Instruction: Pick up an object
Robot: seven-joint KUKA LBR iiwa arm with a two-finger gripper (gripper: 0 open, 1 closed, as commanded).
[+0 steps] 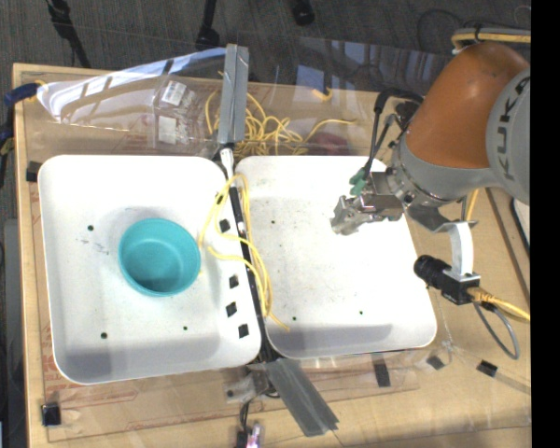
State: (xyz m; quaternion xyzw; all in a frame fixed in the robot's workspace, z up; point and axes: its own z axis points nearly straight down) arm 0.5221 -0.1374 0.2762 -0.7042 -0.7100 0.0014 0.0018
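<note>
A teal bowl [161, 256] sits upright in the left bin [75, 343], near its middle. My gripper [347, 218] hangs over the right bin [373, 325], in its upper right part, well apart from the bowl. Nothing shows between the gripper and the bin floor. The grey arm with its orange band reaches in from the right above the bin's far corner.
Yellow cables [238, 241] run along the divider between the two bins and pile up behind them. A clear plastic sheet [140, 101] lies at the back left of the bench.
</note>
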